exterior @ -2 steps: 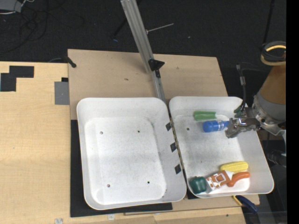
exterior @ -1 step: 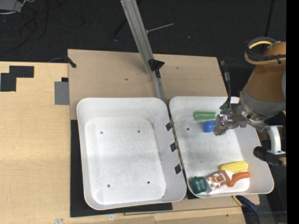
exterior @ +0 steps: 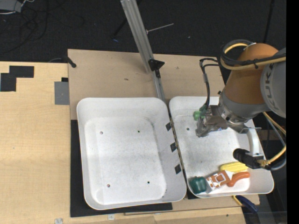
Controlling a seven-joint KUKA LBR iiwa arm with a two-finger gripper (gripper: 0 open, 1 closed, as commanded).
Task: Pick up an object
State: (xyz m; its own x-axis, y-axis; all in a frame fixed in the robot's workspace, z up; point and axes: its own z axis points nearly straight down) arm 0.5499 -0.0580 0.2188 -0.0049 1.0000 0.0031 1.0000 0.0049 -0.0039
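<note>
Since the gripper (exterior: 204, 129) hangs low in the right bin (exterior: 187, 107), well apart from the toys (exterior: 227, 176) at its near edge, it should travel there first; jaws' state: cannot tell.

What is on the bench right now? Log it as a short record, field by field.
arm: reaches in from the right, over the right bin
gripper: low over the upper part of the right bin; jaws state unclear
green object: small, right beside the gripper; whether it is held cannot be told
teal object: near corner of the right bin
yellow object: near edge of the right bin
orange and white object: beside the yellow one
left bin: white, shallow
</note>
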